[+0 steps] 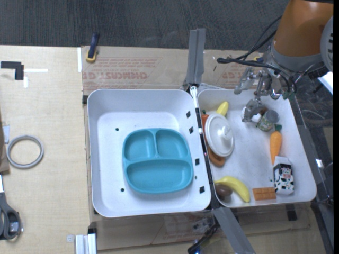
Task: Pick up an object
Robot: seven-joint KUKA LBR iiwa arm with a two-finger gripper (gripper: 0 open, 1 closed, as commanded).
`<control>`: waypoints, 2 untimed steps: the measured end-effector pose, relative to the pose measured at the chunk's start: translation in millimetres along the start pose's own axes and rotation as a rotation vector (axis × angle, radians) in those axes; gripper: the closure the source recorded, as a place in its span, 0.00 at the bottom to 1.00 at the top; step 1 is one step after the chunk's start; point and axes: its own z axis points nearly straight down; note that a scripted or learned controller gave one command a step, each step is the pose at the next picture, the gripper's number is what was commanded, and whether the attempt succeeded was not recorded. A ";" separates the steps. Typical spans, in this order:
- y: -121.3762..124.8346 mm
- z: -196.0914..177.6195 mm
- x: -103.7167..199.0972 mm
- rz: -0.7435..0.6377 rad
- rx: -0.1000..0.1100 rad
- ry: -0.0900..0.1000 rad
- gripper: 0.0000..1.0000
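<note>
The right bin (303, 157) holds several objects. A white round lid (220, 135) lies at its left over a brown item (215, 157), with a small yellow piece (223, 108) behind it. An orange carrot (275, 144) and a black-and-white milk carton (284, 178) lie along the right side. A banana (236, 187), a dark fruit (223, 193) and a brown wafer (264, 194) sit at the front. My gripper (258, 103) hangs low over the bin's back right, right above a small grey-green object (267, 119). Whether it touches that object is unclear.
The left bin (100, 142) carries a blue divided plate (157, 160). On the bench at the far left lie a grey tape ring (24, 151) and scissors (8, 221). Cables trail from the arm's orange band (304, 20) above the right bin's back edge.
</note>
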 end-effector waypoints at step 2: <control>-118.0 126.4 58.6 -0.118 0.000 -0.001 0.00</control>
